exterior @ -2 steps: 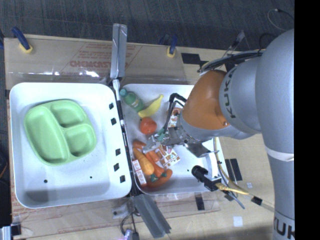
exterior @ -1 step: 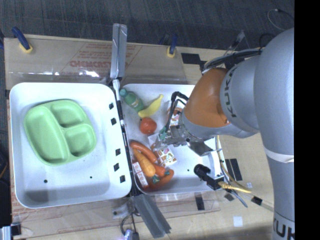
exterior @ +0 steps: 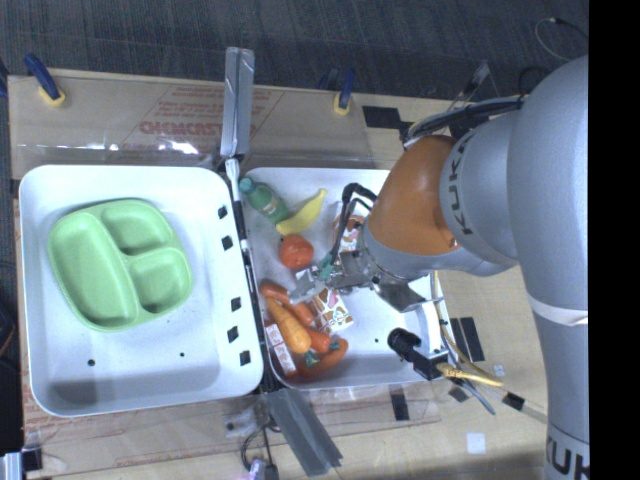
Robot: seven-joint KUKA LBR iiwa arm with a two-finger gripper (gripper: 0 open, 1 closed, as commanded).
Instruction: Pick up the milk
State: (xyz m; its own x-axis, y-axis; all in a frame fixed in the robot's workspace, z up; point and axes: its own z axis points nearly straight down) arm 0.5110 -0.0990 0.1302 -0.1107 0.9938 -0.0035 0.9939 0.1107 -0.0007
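— At six o'clock of the tomato (exterior: 295, 252), your milk (exterior: 333, 311) lies touching carrots (exterior: 290, 326).
— Jaws (exterior: 325, 273)?
— Can't tell their state. You risk snagging a carrot; everything's crowded.

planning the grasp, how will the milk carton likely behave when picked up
The milk carton looks like a small printed box, so probably light with flat, grippable faces. It lies tilted beside the carrots, so it may shift or drag them.
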